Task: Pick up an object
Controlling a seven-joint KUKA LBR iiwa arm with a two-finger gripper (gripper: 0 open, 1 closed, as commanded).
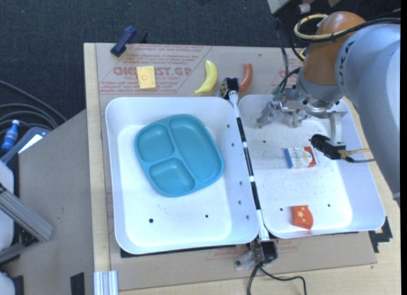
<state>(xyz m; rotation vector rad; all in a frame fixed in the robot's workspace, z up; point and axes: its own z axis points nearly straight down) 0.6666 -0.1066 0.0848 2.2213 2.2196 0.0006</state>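
Gripper (289, 112) low over right bin (356, 224), far end; finger state cannot be told; small carton (299, 157) just nearer than it; orange block (302, 217) near front rim; blue plate (179, 154) in left bin (127, 224).

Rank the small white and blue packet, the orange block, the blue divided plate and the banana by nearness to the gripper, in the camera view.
From the gripper:
1. White and blue packet, right bin, just below it.
2. Banana, on the bench behind the bins.
3. Orange block, right bin's near edge.
4. Blue divided plate, left bin.
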